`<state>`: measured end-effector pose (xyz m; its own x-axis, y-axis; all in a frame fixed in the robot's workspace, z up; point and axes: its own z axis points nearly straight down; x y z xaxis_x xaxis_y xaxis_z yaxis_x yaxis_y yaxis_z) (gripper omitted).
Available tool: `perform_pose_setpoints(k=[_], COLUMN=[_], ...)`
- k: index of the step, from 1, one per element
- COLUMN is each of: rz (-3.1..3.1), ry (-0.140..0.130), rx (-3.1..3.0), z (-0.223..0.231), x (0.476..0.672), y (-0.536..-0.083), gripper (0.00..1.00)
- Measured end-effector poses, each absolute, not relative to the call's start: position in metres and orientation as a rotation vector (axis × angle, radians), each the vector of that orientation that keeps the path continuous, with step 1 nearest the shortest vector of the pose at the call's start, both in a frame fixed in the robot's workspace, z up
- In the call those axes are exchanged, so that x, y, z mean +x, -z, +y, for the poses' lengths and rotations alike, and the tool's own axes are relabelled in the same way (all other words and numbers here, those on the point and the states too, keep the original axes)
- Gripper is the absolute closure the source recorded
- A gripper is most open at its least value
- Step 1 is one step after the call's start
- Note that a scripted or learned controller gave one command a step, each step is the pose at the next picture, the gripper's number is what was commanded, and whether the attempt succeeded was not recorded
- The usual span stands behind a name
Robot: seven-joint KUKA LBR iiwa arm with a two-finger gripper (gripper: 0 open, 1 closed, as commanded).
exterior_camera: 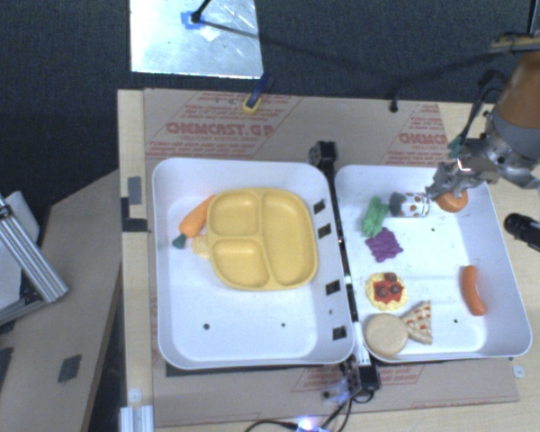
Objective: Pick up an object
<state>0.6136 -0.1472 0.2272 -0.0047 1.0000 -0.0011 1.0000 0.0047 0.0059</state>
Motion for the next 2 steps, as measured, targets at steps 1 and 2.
perform_pose_setpoints(k=[1, 2], rz=[2.23, 2.229], ry=[-0.007, -0.003], rx=[2.208, 2.211], z=[-0.097, -0.056], x=[0.636, 0.657], y=[-0.237, -0.214], gripper=[1.0, 1.0])
